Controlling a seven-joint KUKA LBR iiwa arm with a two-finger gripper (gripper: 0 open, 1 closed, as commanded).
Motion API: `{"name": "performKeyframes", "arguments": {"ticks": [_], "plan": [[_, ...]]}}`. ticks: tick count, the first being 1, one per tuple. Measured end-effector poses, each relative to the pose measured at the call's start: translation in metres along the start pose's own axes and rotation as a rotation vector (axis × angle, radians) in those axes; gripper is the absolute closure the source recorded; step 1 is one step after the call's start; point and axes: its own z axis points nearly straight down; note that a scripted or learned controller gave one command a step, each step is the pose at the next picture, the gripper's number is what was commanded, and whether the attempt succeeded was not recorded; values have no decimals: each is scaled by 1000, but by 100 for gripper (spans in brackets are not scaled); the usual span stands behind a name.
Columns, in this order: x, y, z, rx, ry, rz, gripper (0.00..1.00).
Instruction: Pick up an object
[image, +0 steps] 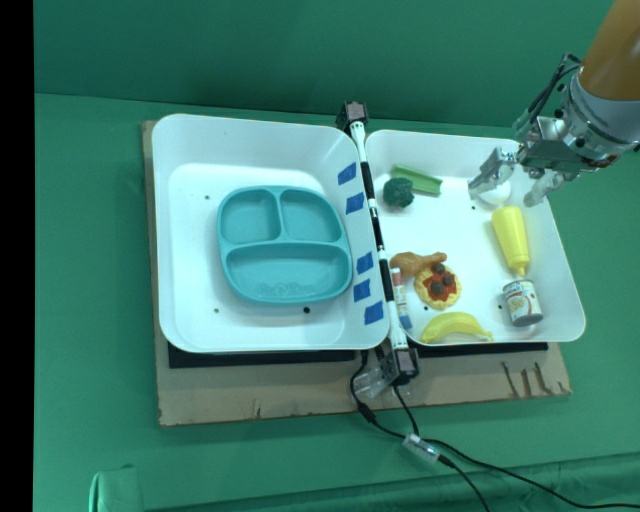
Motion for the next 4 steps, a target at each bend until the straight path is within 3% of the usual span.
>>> {"name": "performKeyframes", "arguments": {"ticks": [1, 2, 3, 4], "plan": [[-32, 26, 161, -6, -2, 2, 0], [5, 78, 175, -18, -3, -3, 0], [2, 82, 157, -35, -7, 3, 100], [2, 82, 157, -35, -7, 3, 0]]}}
